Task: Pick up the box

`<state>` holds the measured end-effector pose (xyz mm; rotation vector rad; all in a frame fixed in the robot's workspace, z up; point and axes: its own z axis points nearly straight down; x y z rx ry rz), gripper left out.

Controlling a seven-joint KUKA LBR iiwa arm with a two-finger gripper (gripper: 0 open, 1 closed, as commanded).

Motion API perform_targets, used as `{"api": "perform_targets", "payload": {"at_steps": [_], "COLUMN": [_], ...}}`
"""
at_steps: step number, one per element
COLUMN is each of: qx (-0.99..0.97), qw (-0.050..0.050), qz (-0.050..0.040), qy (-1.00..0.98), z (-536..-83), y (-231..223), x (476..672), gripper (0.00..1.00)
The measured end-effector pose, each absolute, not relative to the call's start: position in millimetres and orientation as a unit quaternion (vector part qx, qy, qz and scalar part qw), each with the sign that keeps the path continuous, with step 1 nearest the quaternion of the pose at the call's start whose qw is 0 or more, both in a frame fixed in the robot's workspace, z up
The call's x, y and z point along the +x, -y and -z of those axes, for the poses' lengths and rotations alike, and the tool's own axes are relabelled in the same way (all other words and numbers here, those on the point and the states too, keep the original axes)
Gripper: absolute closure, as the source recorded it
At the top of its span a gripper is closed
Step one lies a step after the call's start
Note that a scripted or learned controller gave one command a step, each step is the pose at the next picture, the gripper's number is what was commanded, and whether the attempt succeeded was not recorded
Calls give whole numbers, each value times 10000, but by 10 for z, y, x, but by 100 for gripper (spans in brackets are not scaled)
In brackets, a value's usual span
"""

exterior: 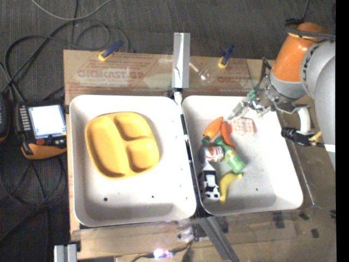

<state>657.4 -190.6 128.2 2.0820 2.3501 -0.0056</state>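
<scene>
Dark carpet behind, arm [305, 53] bent over right bin [272, 201], fingers [242, 108] apart just above box [243, 127]

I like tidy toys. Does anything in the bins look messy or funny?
A little. The toy cow lies tipped on its side in the right bin, jumbled against a banana and can. The yellow tray sits slightly askew.

A single fixed camera is looking down at a slant on both white bins [131, 201], the arm [305, 59] entering from the right.
</scene>
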Motion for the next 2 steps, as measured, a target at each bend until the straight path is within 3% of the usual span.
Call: {"api": "perform_targets", "payload": {"at_steps": [1,2], "qx": [6803,6796], "qw": [-10,-10], "qz": [-21,0], "qy": [-7330,-7336], "z": [-947,-1030], "y": [2107,2101], "x": [6578,6575], "gripper": [0,100]}}
